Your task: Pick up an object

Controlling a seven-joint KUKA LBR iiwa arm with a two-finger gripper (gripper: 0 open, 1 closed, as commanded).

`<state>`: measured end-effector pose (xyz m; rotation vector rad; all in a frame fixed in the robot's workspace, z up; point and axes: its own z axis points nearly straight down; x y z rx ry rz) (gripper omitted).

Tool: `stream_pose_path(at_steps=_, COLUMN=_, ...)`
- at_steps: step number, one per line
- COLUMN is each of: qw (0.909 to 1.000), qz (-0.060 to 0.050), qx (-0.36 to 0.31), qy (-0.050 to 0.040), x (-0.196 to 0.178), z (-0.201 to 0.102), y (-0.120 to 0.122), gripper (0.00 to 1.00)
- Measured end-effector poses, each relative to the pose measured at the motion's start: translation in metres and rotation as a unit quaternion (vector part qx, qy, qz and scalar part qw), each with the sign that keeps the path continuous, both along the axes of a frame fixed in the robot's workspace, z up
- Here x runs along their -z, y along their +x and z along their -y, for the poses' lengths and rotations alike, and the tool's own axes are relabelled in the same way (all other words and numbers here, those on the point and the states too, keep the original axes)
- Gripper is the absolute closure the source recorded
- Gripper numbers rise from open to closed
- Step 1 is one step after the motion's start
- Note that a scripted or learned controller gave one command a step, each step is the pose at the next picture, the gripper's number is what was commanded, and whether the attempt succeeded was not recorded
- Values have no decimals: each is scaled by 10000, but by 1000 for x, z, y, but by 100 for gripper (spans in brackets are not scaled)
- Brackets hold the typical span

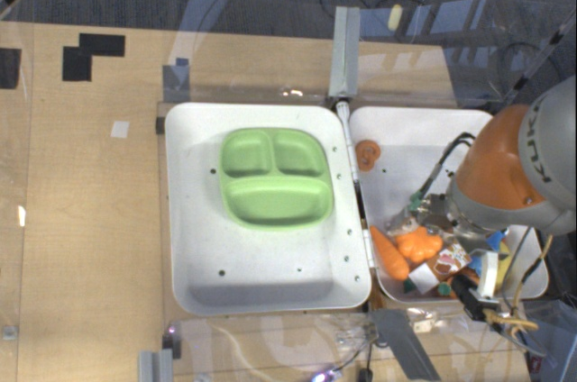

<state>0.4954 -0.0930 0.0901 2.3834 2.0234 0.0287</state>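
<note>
The right bin (406, 132) holds a heap of small items at its near end: an orange carrot (389, 252), a lumpy orange toy (420, 245), a red-and-white packet (451, 261) and a white block (421, 278). A brown round piece (366, 155) lies alone near the bin's far left corner. My gripper (431, 213) reaches down from the right, just above the orange toy and the heap. The arm's orange band (500, 168) and wrist hide the bin's right part.
The left bin (194, 218) holds a green divided plate (275, 176) in its middle. A metal divider (353, 182) runs between the two bins. A blue item (494, 241) and cables (505, 308) sit by the right bin's near right corner.
</note>
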Motion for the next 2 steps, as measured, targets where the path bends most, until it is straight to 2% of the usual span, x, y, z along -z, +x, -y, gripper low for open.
stream_pose_path(at_steps=1, qw=10000, qz=-15, qx=0, qy=5, x=-7, z=0, y=1, gripper=100)
stream_pose_path(at_steps=2, qw=9999, qz=-134, qx=-108, qy=-5, x=-91, z=-46, y=68, gripper=100)
